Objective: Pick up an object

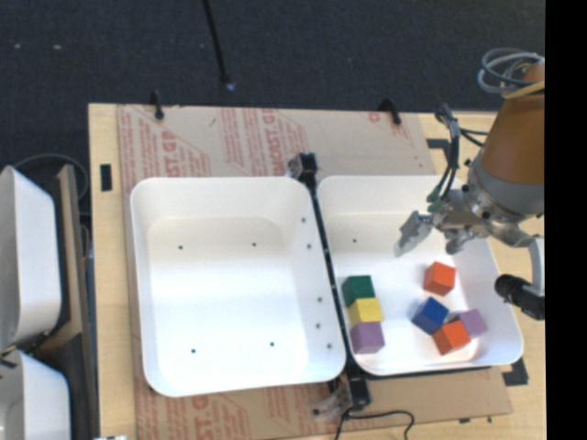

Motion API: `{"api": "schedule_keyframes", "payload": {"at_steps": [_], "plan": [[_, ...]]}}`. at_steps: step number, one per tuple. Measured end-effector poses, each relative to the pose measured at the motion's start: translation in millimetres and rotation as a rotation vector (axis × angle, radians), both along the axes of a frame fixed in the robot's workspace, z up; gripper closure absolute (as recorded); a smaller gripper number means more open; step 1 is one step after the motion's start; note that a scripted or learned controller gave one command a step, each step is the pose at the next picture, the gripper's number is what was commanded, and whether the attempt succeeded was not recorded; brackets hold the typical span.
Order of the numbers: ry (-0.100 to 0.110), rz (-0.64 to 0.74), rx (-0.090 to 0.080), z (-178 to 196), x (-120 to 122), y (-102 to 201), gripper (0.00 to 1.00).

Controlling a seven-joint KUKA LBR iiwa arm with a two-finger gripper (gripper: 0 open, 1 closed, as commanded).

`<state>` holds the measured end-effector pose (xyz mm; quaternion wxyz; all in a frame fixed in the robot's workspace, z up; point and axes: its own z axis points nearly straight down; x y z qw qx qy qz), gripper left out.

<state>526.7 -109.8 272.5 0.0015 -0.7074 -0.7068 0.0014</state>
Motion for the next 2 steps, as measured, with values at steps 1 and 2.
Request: {"api": "schedule_keyframes", "payload": {"at_steps": [1, 2], "plan": [[-0.005, 0.001, 0.000, 2, 1, 0, 0.00], [-0.001, 0.001, 0.000, -47, -7, 6, 0.00]]}}
